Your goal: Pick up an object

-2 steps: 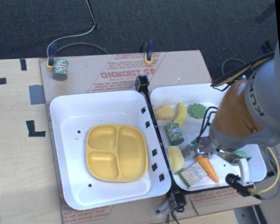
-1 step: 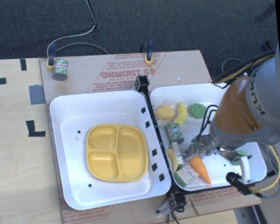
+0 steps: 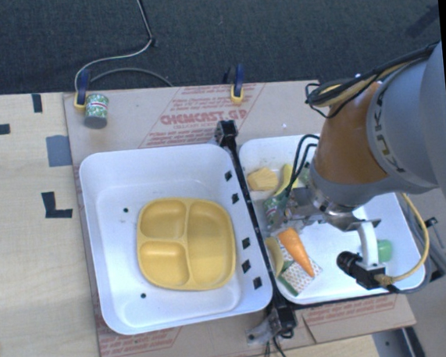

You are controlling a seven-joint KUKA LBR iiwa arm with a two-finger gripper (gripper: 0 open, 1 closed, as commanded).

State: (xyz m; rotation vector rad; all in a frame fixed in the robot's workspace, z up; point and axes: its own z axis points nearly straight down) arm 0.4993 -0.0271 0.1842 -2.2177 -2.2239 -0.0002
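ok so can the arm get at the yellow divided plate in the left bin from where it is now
Probably yes. The yellow divided plate lies alone in the left bin with nothing over it. The arm is over the right bin near the carrot and would only have to cross the divider.

We cannot make out the fingers under the arm's wrist (image 3: pixel 343 201), which covers much of the right bin (image 3: pixel 397 278). A yellow item (image 3: pixel 262 179) and green piece (image 3: pixel 384 250) are partly hidden; the packet (image 3: pixel 295 275) below the carrot (image 3: pixel 297 251) is too small to read
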